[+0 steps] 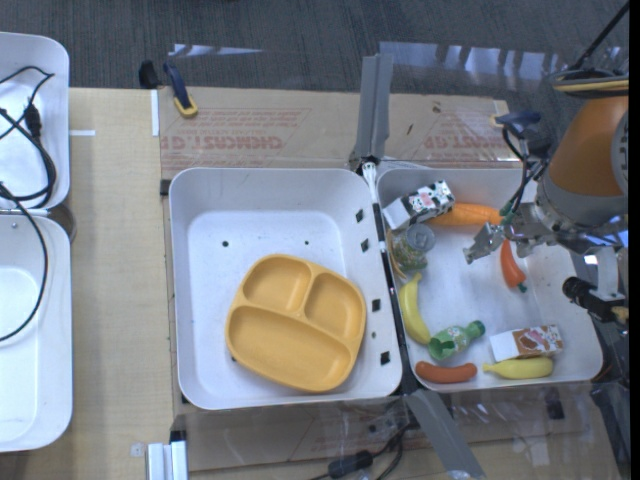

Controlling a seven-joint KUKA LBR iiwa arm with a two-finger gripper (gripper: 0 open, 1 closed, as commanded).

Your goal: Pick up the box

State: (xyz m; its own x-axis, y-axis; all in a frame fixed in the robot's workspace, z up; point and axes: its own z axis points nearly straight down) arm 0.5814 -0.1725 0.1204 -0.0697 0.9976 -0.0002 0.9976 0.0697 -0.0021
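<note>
A small orange and white box point(527, 342) lies flat near the front right corner of the right bin point(470, 288), just above a yellow banana point(517, 368). A second small carton with a black and white cow pattern point(425, 203) lies at the back left of that bin. My gripper point(497, 243) hangs over the bin's back right part, beside a small red-orange pepper point(512, 266) and just in front of a carrot point(465, 215). It sits well behind the orange box and holds nothing that I can see.
The right bin also holds another banana point(410, 310), a green bottle point(455, 340), a red sausage point(445, 372) and a clear jar point(410, 249). The left bin point(200, 268) holds a yellow divided plate point(296, 320). The arm's orange band point(590, 148) rises at the right.
</note>
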